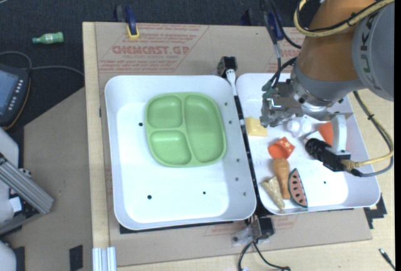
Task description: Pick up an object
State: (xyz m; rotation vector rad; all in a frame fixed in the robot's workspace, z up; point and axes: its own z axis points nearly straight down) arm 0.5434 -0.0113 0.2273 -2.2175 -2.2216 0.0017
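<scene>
My gripper (274, 114) hangs low over the back left part of the right bin (351, 199), under the grey and orange arm. Just left of it and slightly nearer lies a pale yellow wedge (255, 127). A red piece (281, 148) sits a little in front of the gripper. Closer to the bin's front lie an orange-brown piece (282, 174), a beige piece (273, 191) and a watermelon slice (298, 188). An orange piece (326, 133) and a small white item (294, 128) lie partly under the wrist. I see nothing between the gripper and these toys that shows a hold.
The left bin (125, 157) holds a green divided plate (185, 128). The shared rim between the bins (241, 138) runs close to the gripper's left. A small green bottle (48, 38) lies on the floor at far left.
</scene>
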